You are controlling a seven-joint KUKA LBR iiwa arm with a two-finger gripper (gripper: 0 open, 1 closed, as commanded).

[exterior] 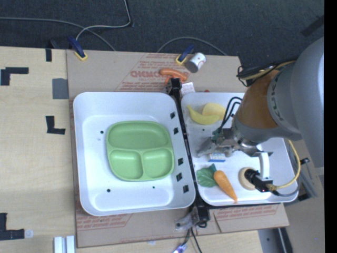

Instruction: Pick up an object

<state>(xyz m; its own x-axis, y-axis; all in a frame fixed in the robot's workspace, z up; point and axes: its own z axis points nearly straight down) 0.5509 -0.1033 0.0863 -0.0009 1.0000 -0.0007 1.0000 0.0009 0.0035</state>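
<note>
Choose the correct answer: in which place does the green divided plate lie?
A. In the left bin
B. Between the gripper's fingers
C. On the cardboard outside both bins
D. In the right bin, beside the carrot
A: the green divided plate lies flat on the floor of the left bin, while the carrot is in the right bin.

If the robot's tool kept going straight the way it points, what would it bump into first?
The tool points left and down into the right bin. It would probably meet the bin's white floor first, just above the toy carrot, though depth is hard to judge from above.
</note>
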